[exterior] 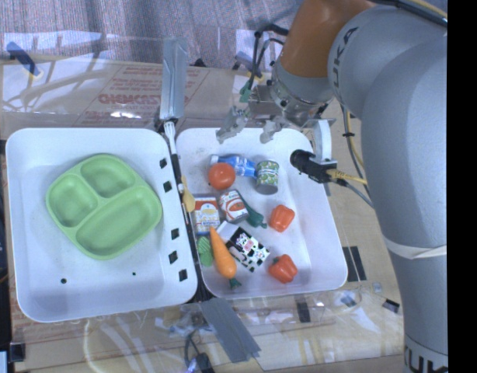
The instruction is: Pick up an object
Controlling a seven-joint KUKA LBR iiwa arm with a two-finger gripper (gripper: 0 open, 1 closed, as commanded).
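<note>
— What sits in the two bins on the desk?
— The left bin (21,231) holds one green divided plate (104,204). The right bin (325,243) holds the small items — one tomato (221,176), one can (266,176), one blue bottle (237,163), one carrot (222,253), one cow-print carton (248,249), two orange peppers (281,217).
— And the gripper (248,130)?
— Above the right bin's far edge, fingers spread apart, grasping nothing.
</note>
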